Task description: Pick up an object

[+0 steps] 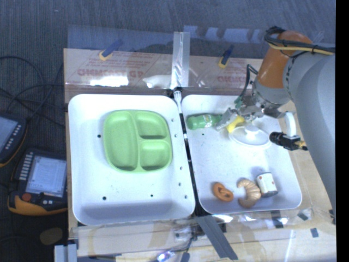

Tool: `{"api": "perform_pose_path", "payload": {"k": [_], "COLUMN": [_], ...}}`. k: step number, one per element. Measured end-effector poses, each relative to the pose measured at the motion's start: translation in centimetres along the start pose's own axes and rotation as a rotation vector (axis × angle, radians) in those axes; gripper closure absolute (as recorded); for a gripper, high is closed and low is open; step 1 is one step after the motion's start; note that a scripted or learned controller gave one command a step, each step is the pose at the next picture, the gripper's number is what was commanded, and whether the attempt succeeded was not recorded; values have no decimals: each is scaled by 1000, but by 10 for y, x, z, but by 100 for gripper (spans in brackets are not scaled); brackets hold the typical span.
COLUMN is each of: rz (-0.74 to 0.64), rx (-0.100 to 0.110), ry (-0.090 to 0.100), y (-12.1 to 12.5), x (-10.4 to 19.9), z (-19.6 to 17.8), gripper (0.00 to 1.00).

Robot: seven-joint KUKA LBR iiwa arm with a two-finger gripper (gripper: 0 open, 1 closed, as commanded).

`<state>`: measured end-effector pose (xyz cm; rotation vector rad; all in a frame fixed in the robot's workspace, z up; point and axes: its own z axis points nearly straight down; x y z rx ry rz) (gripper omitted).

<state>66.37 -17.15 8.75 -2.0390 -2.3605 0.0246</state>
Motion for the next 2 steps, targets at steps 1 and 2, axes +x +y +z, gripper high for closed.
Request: {"api": "perform_pose_path", "payload": {"k": [1, 2], "rz": [1, 51], "rx": [6, -27], "ry": [-3, -8], "y": [-1, 5], "x": [-2, 43], "z": [-11, -113], "gripper": [100, 100]}}
